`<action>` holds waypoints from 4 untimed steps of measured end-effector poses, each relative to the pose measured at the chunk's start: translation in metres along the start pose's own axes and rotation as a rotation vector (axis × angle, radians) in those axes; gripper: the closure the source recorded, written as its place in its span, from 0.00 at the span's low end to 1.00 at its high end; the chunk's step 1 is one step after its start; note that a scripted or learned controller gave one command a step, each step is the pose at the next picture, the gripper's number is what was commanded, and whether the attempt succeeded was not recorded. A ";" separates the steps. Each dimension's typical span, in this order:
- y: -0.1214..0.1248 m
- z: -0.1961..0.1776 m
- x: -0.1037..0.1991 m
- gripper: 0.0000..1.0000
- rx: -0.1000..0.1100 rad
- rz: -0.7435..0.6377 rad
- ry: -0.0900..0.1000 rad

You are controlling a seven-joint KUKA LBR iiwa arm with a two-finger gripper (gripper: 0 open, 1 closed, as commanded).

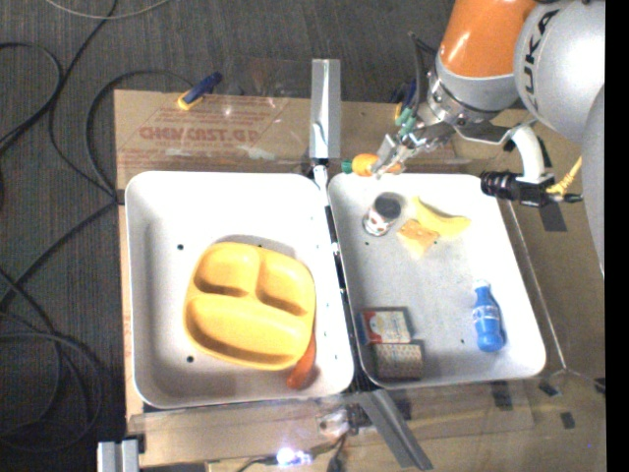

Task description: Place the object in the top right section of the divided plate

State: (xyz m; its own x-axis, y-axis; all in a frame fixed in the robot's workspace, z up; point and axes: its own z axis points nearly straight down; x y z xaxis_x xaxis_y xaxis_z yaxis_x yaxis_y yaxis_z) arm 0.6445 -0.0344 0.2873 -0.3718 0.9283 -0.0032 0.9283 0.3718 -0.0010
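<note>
Fingers (385, 157) of gripper (381, 163) pinched a small orange object (365, 164), above right bin's (521, 264) back-left rim. Yellow divided plate (254, 303) sat well left of that bin.

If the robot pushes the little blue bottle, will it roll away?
Probably a bit. The blue bottle lies on its side in the right bin, and its round body would likely roll sideways. It looks small and plastic, so likely light and easy to knock.

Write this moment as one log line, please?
gripper: over right bin's far-left edge, small orange object at fingertips, grasp unclear | divided plate: left bin, sections bare | placement: not yet done
</note>
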 end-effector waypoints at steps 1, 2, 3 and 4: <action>-0.059 0.098 0.052 1.00 0.000 -0.315 0.005; -0.083 0.052 -0.029 1.00 -0.001 -0.254 0.001; -0.082 0.104 0.048 1.00 0.001 -0.136 0.005; -0.072 0.074 0.114 1.00 0.000 0.023 0.004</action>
State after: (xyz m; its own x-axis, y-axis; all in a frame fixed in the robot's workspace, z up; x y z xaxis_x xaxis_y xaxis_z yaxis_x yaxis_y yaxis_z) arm 0.5351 0.0446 0.2133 -0.3503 0.9366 0.0004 0.9366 0.3503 -0.0014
